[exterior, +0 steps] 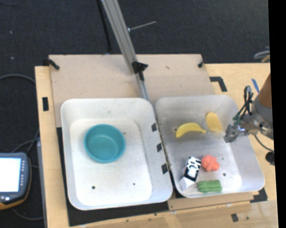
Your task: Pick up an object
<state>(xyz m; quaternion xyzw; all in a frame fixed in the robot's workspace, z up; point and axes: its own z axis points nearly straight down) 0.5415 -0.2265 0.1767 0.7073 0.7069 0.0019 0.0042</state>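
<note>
1. Two shallow white bins sit side by side on the surface (94, 75) — the left bin (72, 114) and the right bin (247, 163), their inner rims nearly touching.
2. The left bin holds a teal bowl (104, 143), upright, toward nine o'clock of that bin's floor.
3. In the right bin, a yellow banana (189, 129) lies near the bin's eleven o'clock, curved side up; just beside it at its two o'clock is a yellow lemon-like piece (213, 122), close but apparently apart.
4. Toward the bin's six o'clock sit three things: a small black-and-white item (191, 169), an orange-red lumpy object (210, 163) just beside it at three o'clock, and a green object (209, 186) lying flat against the near rim, below both.
5. The arm comes in from three o'clock of the view, and the gripper (230, 134) hangs over the right bin's three o'clock side, near the lemon-like piece yet not touching it.
6. The fingers are too small and blurred to read — whether they are released or clenched I cannot tell, and no object is seen between them.
7. A slanted metal pole (123, 36) rises from the surface at twelve o'clock, between the two bins.
</note>
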